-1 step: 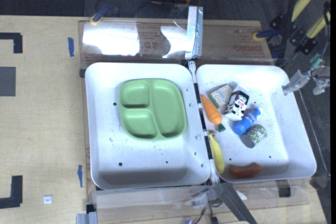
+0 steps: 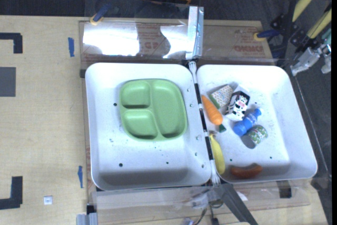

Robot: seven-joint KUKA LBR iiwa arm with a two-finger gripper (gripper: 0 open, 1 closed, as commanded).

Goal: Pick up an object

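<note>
Left bin: 1 green tray | right bin: 1 carrot, 1 banana, 1 sausage

We saw two white bins side by side on the tabletop. The left bin held a green divided plate. The right bin held a carrot, a banana, a sausage, a blue bottle and a cow toy.

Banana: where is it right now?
In the camera view the banana lies in the right bin, along its left wall, below the carrot, left of the sausage.
</note>
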